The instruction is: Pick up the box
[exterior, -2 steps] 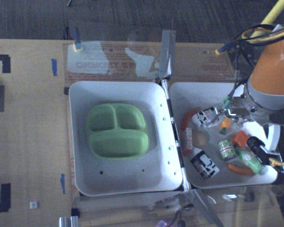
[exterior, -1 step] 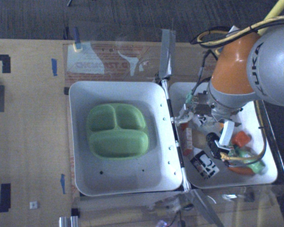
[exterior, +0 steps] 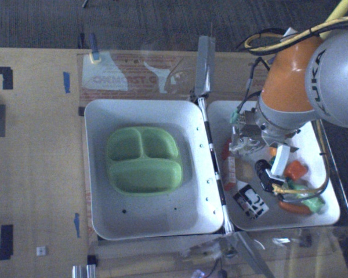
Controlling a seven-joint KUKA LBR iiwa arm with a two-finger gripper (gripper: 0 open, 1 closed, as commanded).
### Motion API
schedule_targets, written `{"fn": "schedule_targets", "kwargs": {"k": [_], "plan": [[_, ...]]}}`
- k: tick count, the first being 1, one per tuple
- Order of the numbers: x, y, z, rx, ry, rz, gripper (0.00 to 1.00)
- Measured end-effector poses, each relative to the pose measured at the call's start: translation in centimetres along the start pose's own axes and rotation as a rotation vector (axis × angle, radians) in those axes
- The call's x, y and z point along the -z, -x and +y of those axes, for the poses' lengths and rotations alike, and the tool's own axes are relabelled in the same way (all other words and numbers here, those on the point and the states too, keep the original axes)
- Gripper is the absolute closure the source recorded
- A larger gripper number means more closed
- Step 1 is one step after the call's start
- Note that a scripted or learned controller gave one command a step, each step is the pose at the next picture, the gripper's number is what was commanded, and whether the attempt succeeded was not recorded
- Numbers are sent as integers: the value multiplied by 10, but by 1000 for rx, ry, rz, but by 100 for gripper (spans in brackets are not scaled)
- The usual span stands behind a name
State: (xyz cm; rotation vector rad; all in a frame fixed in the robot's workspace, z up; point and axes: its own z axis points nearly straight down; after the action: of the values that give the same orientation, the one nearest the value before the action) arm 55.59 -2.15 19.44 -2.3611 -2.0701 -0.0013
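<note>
A small black box with white markings (exterior: 250, 201) lies flat near the front of the right bin (exterior: 330, 213). My gripper (exterior: 242, 148) hangs low over the left middle of that bin, a short way behind the box and apart from it. A narrow red and white packet (exterior: 228, 168) lies just to the gripper's left, along the bin's left wall. The grey arm with its orange band (exterior: 287, 86) covers the back of the bin.
Orange pieces (exterior: 296, 169) and a green and orange toy (exterior: 301, 204) lie at the right bin's front right. The left bin (exterior: 98, 155) holds a green divided plate (exterior: 144, 160). A metal divider (exterior: 211, 155) runs between the bins.
</note>
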Motion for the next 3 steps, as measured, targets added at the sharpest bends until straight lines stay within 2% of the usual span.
{"fn": "schedule_targets", "kwargs": {"k": [1, 2, 3], "plan": [[-10, 55, -70, -46, -2, -1, 100], [-104, 120, -61, 131, 0, 0, 100], [-106, 87, -63, 16, 10, -4, 100]]}}
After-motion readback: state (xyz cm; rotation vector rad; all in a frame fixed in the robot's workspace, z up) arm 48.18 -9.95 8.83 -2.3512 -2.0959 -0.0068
